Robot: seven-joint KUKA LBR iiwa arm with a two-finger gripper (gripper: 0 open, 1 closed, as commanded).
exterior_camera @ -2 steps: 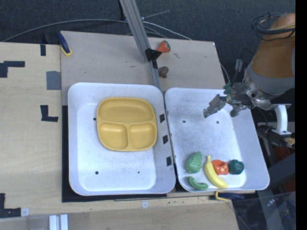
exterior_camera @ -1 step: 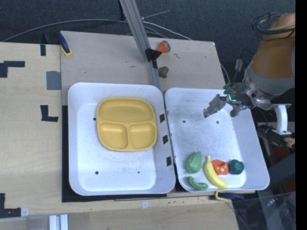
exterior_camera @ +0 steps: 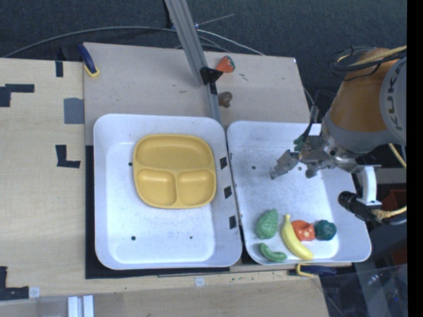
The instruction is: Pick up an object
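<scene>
My gripper (exterior_camera: 294, 168) hangs over the middle of the right bin (exterior_camera: 264, 144), its two fingers spread open with nothing between them. At that bin's near end lie several toy foods: a green leafy vegetable (exterior_camera: 267, 224), a yellow banana (exterior_camera: 293, 238), a red tomato (exterior_camera: 303, 230), a dark teal piece (exterior_camera: 324, 230) and a small green pod (exterior_camera: 271, 252). The gripper stands well behind them, apart from all. A yellow divided plate (exterior_camera: 175, 170) rests in the left bin (exterior_camera: 112, 243).
A slanted grey metal pole (exterior_camera: 186, 28) rises behind the bins, with an orange clip (exterior_camera: 226, 64) by its base. The arm's orange and grey body (exterior_camera: 363, 111) overhangs the right bin's right edge. A cable (exterior_camera: 380, 211) loops near that edge.
</scene>
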